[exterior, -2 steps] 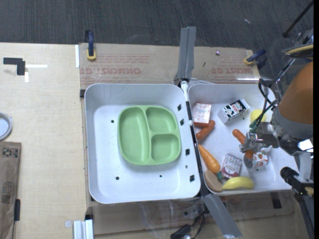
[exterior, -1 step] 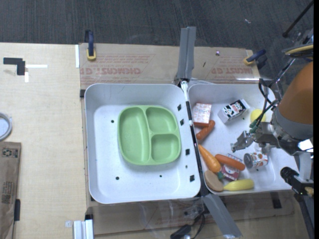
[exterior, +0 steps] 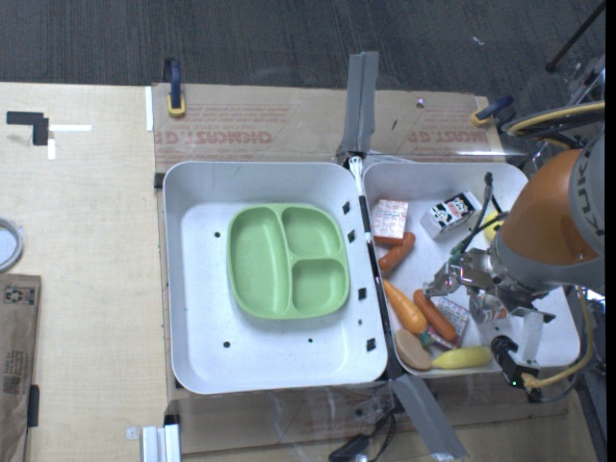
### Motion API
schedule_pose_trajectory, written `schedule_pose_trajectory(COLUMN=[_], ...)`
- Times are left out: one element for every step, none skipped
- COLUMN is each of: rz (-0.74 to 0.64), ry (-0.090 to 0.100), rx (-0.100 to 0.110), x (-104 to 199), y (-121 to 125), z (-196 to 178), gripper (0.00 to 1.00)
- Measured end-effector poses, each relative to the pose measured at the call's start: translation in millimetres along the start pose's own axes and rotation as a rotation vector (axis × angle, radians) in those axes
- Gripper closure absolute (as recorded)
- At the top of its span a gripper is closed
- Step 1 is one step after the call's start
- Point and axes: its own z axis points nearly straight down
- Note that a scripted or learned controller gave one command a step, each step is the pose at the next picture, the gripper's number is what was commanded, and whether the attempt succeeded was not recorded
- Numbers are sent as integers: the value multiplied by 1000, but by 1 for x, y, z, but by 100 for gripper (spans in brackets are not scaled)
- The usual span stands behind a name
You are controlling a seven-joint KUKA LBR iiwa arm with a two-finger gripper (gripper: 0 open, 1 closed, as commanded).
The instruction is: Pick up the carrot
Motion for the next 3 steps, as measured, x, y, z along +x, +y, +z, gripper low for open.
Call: schedule_pose_trajectory(rz=[347,604,1004], ry=[8,1,-4], rx=[-19,-13,9], x=[-5,9,12], y=[9,38,-5], z=[6,7,18], gripper=[0,0,0])
